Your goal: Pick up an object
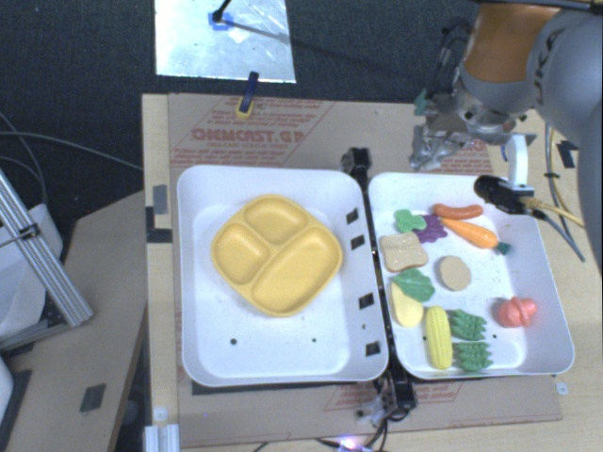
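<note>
While the arm (528,45) reaches in from the right, its gripper (435,147) hangs over the far edge of the right bin (556,332), above the cardboard just beyond the bin's rim, and nothing shows between its parts. Whether it is apart or together I cannot tell; the metal there is too small and blurred.

Every candidate object lies in the right bin: a carrot (468,233) and a sausage (458,211) near the far side, grapes (430,228) and a green leaf (408,220) beside them, a slice of bread (403,251), a round cookie (454,273), a corn cob (438,337) with green beans (470,341) at the near edge, and a pink piece (514,312) at the right. The left bin (203,347) carries a yellow divided plate (276,253).

As I judge it, the pick has not begun: no object is lifted or touched, so choosing a target, descending, closing and lifting are all left to do.
</note>
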Robot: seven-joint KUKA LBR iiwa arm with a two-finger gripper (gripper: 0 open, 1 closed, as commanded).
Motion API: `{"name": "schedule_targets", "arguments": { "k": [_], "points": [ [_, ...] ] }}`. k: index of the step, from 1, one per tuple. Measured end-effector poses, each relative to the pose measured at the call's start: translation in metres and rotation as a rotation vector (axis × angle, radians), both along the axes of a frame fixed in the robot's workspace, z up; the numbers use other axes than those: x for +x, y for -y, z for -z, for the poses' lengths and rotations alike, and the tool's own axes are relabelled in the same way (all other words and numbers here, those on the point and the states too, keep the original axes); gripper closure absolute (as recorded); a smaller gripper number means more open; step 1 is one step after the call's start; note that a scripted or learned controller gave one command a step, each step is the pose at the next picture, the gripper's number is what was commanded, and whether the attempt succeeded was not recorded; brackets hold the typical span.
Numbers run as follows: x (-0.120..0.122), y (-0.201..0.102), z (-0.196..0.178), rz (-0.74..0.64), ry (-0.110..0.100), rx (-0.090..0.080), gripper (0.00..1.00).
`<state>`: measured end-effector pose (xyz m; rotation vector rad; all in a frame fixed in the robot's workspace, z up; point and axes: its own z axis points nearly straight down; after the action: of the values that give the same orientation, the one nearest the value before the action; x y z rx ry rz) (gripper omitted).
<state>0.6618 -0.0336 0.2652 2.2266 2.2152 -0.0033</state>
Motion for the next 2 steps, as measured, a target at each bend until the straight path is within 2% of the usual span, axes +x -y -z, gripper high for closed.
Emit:
{"name": "schedule_targets", "arguments": {
  "k": [1,2],
  "points": [
    [-0.107,0.030,0.036,0.000,-0.008,0.002,1.00],
    [-0.153,0.027,0.081,-0.004,-0.005,0.003,1.00]
  ]
}}
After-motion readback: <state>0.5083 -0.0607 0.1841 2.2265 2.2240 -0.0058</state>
